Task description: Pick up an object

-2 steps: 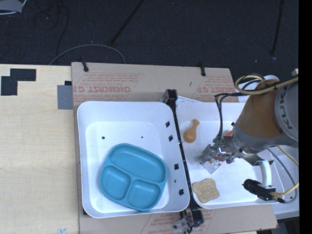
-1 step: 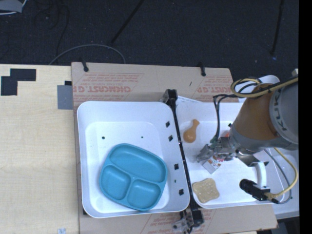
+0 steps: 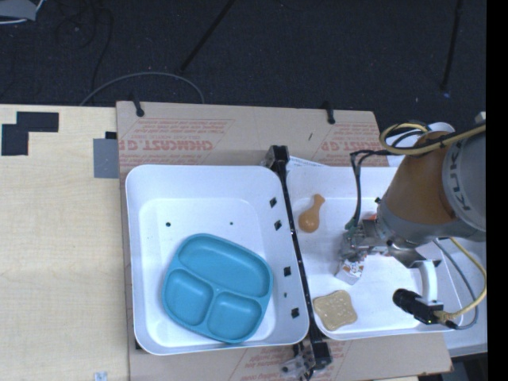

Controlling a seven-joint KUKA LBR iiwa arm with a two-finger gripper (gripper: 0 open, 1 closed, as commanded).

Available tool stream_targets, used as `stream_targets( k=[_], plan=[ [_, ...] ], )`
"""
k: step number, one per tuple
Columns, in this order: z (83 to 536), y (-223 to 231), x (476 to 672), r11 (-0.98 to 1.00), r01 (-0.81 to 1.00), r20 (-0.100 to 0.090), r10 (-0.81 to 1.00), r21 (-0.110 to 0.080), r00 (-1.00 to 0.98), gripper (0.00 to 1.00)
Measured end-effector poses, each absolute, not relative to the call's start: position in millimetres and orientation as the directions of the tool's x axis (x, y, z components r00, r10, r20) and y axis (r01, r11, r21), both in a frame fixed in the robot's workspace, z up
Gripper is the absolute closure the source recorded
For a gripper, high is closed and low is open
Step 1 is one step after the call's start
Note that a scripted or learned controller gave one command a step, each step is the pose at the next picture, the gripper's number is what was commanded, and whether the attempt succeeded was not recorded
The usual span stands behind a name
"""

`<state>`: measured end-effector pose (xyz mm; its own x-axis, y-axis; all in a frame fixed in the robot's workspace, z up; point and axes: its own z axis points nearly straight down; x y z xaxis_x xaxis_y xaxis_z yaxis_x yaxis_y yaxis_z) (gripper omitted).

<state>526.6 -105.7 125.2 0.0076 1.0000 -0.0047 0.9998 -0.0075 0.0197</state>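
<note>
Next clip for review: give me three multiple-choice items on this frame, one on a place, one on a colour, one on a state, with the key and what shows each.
1. Where does the divided plate lie?
A. in the left bin
B. in the right bin
C. on the cardboard behind the bins

2. What colour is that plate?
A. red
B. blue
C. green

3. How does the slice of toast lie?
A. flat on the floor of the right bin
B. standing on the bin rim
C. on top of the plate

Key: 1 A, the plate rests on the floor of the left bin. 2 B, its three compartments are light blue. 3 A, the toast lies flat near the right bin's front edge, apart from the gripper and the tan drumstick-shaped toy.
</note>
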Motion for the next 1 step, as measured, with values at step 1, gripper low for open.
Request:
stream_targets(
  k=[1],
  plan=[
    [169.0,-103.6,522.0,0.001,1.0,0.0,1.0,0.0,-0.001,1.0]
  ],
)
